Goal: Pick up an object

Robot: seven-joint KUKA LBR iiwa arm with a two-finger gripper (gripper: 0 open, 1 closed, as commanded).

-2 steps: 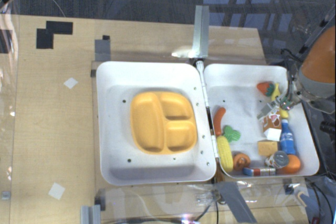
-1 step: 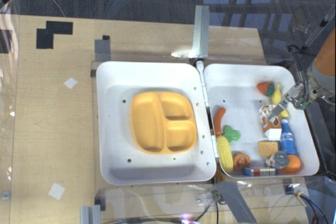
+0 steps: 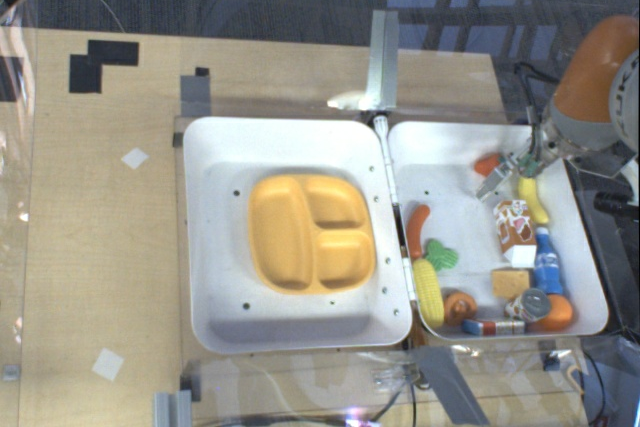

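While the left bin (image 3: pixel 200 215) bears just a yellow divided tray (image 3: pixel 310 230) at its middle, everything graspable lies right of that tray in the right bin (image 3: pixel 440 155). Nearest the tray are a red sausage-like toy (image 3: pixel 416 223), a green leafy piece (image 3: pixel 441 255) and a corn cob (image 3: pixel 428 287). Farther right of the tray sit a tan block (image 3: pixel 510 283), a brown-and-white carton (image 3: pixel 513 223), a blue bottle (image 3: pixel 547 265) and a yellow banana-like toy (image 3: pixel 532 200).

The risk, as I judge it, is crowding: the toys farthest from the tray lie touching or just beside one another, so a closing grip could nudge a neighbour or pinch two at once and slip.

The gripper (image 3: pixel 505 175) hangs low at the far-right cluster, beside a small red piece (image 3: pixel 487 164) and the banana toy. Its fingers look slightly parted, with nothing visibly between them; whether a tip touches the bin floor I cannot tell.
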